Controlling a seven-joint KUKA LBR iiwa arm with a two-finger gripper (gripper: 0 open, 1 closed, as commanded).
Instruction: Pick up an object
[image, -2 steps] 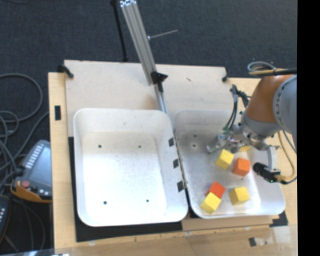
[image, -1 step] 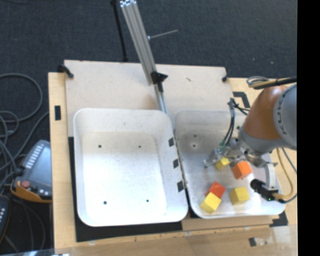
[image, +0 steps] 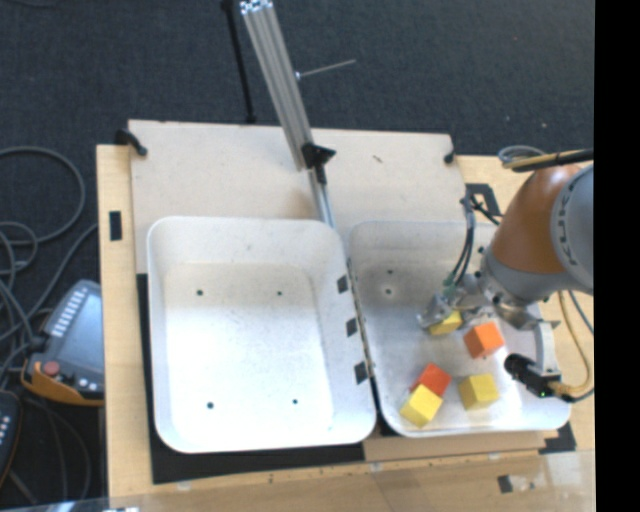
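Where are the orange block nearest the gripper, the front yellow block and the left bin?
orange block (image: 484, 339), camera view, top face.
front yellow block (image: 422, 405), camera view, top face.
left bin (image: 158, 240), camera view, rear-left rim.

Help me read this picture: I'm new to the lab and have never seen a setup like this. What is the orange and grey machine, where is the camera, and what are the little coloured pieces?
The orange and grey machine at the right is a robot arm; a program moves it to try picking things up. The single camera is fixed above the bench and looks down at a slant. On the wooden bench sit two shallow white plastic bins side by side. The right bin holds small blocks: a yellow block right at the arm's gripper, an orange block beside it, and nearer the front rim a red-orange block, a yellow cube touching it, and a mustard-yellow cube. I cannot tell whether the gripper actually holds the yellow block. The left bin lies next to it, and a slanted metal pole rises behind the bins.
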